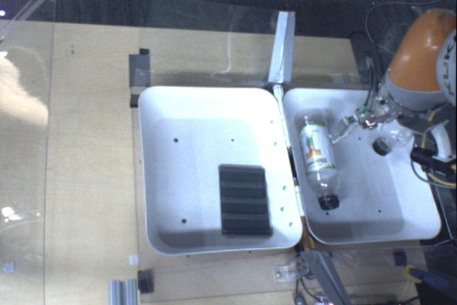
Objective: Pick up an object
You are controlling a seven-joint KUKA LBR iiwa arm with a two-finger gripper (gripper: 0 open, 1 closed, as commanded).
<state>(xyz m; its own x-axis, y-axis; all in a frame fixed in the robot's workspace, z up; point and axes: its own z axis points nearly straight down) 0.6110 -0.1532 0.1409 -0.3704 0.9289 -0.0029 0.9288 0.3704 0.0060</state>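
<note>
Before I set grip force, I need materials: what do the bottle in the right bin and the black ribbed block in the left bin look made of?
The bottle looks like clear, glossy thin plastic: see-through body, printed label, dark cap. The ribbed block looks like matte black rubber or foam: dull, no glints, parallel ridges. Which one is uncertain.

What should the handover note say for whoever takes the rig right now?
Gripper: over the upper part of the right bin, beside the bottle; finger state cannot be read, and nothing is visibly held.
Bottle: clear plastic, white and green label, dark cap toward the bin's near edge, lying along the right bin's left wall.
Black ribbed block: lying flat in the left bin, near its front edge.
Done: nothing lifted; both objects rest on the bin floors.
Left: close on one object, probably the bottle as it is nearest, and lift it clear.
</note>
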